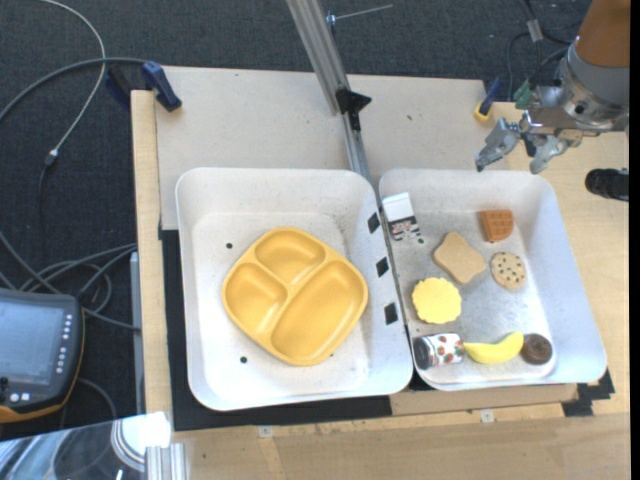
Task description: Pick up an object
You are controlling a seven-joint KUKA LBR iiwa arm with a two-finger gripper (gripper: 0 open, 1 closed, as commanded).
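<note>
Orange-banded grey arm (603, 43) with metal pincer (517, 154).

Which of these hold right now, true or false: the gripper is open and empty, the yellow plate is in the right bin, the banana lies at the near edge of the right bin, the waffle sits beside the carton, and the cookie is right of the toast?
1. The gripper is open and holds nothing. True; it hangs above the far rim of the right bin.
2. The yellow divided plate is in the right bin. False; it lies in the left bin.
3. The banana lies near the right bin's near edge. True.
4. The waffle sits beside the small white carton. False; they lie well apart.
5. The cookie is right of the toast slice. True.
</note>
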